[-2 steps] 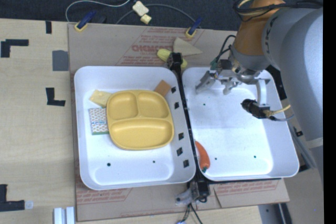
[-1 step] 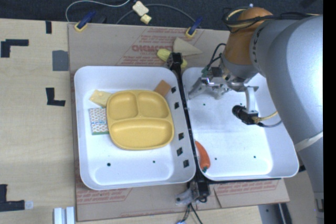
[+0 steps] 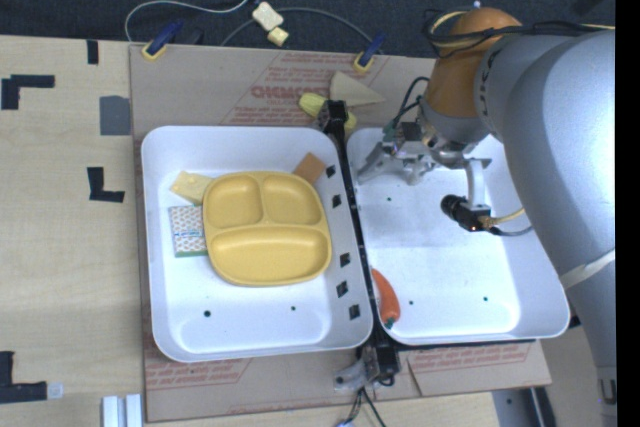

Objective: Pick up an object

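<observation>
1. Wooden bench (image 3: 60, 245) under dark carpet at the top edge; a cardboard sheet (image 3: 270, 90) lies on the bench and carries two white bins. Landmark for all notes: the yellow divided plate (image 3: 267, 227) in the left bin (image 3: 165, 315).
2. Hidden or unclear: a pale yellow wedge (image 3: 187, 184) and a small patterned card (image 3: 186, 230) poke out from under the plate's left edge, each partly covered. A brown square piece (image 3: 311, 167) sits at the plate's upper right, touching its rim. Right of the plate, past the divider, an orange object (image 3: 386, 295) lies against the near left wall of the right bin (image 3: 450, 315); its shape is hard to make out.
3. Writing: red print on the cardboard above the plate, too blurred to read. Black tape marks on the bench left of the plate.
4. Above the plate, on the cardboard: a yellow object (image 3: 313, 102) and a tan wedge (image 3: 357, 90), cables and blue clips beyond.
5. Arm (image 3: 560, 145): enters from the right of the plate, large and cut off by the frame; orange band (image 3: 462, 65) above the wrist. Gripper (image 3: 405, 160) sits low over the far left part of the right bin, well apart from the orange object. Grasp state cannot be told from this angle.
</observation>
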Controlling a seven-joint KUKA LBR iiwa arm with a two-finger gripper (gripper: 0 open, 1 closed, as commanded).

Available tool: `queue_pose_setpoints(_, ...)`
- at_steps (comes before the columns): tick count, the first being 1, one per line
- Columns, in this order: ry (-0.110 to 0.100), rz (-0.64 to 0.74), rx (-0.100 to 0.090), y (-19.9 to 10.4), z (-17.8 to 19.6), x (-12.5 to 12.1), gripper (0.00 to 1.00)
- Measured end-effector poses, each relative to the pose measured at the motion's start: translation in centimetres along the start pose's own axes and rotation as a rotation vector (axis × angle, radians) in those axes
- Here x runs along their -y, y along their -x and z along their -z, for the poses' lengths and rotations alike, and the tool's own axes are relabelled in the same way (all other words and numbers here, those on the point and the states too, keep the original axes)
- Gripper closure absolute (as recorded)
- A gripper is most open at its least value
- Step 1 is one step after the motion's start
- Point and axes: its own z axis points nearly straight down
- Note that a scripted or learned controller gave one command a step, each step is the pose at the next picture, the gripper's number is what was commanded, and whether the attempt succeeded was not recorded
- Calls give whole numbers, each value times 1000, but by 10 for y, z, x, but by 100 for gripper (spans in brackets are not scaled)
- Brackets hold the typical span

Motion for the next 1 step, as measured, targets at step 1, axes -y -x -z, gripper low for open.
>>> queue_pose_setpoints(1, 7, 4, 0, -67, 106, 6, 0)
